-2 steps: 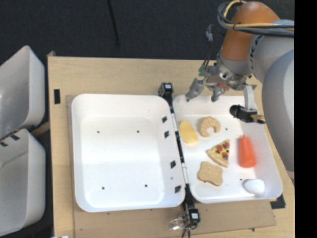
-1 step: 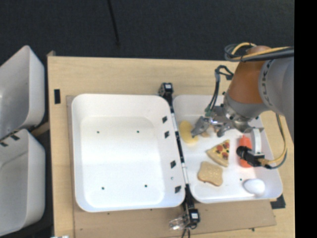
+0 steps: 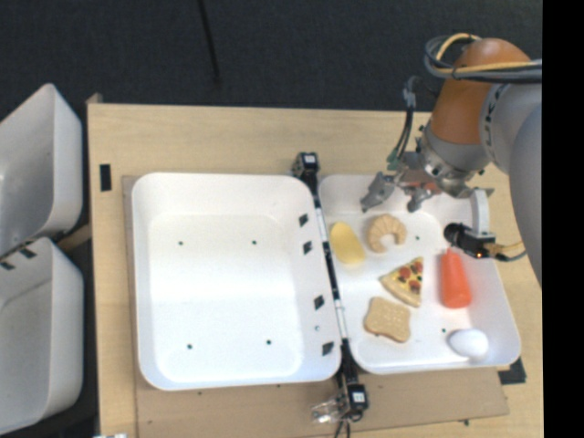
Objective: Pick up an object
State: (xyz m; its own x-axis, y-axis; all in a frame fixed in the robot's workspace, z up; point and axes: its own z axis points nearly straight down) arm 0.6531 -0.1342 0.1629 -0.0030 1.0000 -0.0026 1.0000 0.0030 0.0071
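1. Six items in right bin [image 3: 506, 313]: yellow oval [image 3: 347, 243], croissant [image 3: 387, 232], pizza wedge [image 3: 406, 281], toast [image 3: 388, 319], orange cylinder [image 3: 454, 279], white egg [image 3: 469, 342].
2. Left bin [image 3: 224, 190]: smooth white plastic.
3. Gripper [image 3: 398, 196] spread, nothing between fingers, above croissant at far edge.

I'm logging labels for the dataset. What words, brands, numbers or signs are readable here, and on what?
None: no readable text on the gripper, the right bin, the left bin, the croissant, the pizza slice or the carrot.
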